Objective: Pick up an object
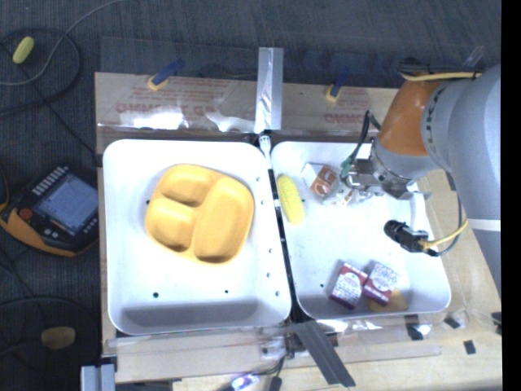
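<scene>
In the right bin (423, 300), my gripper (350, 184) hangs low near the back, just right of a small orange and white packet (324, 181). The packet lies on the bin floor beside the gripper, and nothing visibly hangs from the gripper. A yellow corn cob (290, 199) lies along the bin's left wall. Two maroon boxes (348, 286) (381, 279) sit together near the front, with a small yellow piece (397, 301) behind them at the front wall.
The left bin (130, 300) holds a large yellow three-lobed bread-like object (199, 212). The grey arm with its orange band (407, 120) covers the right bin's back right corner, and a black cable fitting (404, 233) hangs over its right side.
</scene>
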`<state>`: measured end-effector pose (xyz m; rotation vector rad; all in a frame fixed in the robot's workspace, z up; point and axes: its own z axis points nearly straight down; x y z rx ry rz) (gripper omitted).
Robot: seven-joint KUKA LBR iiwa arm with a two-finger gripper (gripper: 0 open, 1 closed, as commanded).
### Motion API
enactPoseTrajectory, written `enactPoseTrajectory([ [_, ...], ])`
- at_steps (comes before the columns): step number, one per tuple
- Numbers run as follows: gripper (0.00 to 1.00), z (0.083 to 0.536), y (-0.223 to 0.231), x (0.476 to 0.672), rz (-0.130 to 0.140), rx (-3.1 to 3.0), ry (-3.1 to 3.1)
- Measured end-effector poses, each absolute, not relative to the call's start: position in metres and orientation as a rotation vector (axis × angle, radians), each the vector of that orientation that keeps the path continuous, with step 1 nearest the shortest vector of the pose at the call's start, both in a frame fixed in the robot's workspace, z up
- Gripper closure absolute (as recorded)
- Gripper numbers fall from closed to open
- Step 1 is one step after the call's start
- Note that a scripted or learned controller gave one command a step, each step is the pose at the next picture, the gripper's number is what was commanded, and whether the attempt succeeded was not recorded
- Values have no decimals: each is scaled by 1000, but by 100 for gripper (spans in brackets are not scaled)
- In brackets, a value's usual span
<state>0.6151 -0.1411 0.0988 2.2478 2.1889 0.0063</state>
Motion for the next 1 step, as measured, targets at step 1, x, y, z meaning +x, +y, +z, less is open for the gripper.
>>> enactPoseTrajectory([
  [1,100,179,-93,664,-31,2436,2004],
])
